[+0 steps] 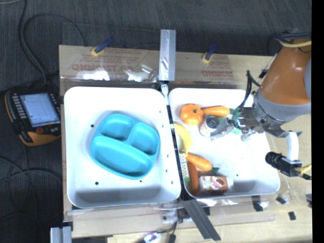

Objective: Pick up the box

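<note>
The box (212, 184) is a small brown carton with a red-and-white label. It lies flat near the front edge of the right bin (253, 178). My gripper (226, 125) hangs over the middle of that bin, pointing left, well behind the box and apart from it. Its tip is next to a small round whitish object (204, 129) and just below a carrot (216, 111). Nothing shows as held.
In the right bin, an orange (191, 113) sits at the back left and a banana (182, 137) runs along the left wall. A second carrot (198, 161) lies just behind the box. The left bin (81, 186) holds a blue divided tray (125, 144).
</note>
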